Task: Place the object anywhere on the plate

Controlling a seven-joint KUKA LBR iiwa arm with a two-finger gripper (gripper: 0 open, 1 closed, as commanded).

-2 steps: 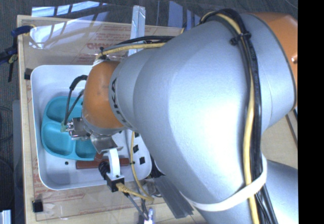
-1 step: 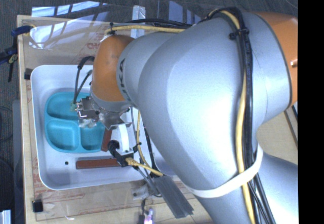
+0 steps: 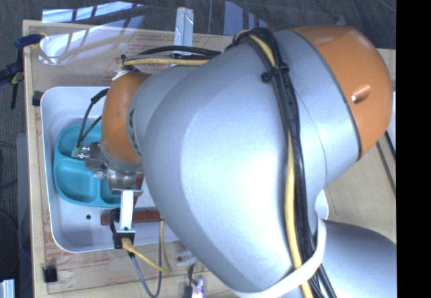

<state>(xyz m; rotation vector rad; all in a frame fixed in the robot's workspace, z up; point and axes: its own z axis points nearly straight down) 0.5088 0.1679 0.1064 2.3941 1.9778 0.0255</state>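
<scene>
Because the brown object [image 3: 147,216] lies at the plate's [image 3: 71,185] four o'clock, grasping seems next; the gripper's [image 3: 102,165] state I cannot tell.

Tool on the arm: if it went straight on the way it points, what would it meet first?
Probably the blue plate in the left white bin: the tool points down over the plate's right-hand edge. Depth is unclear, so it might meet the bin floor instead.
</scene>
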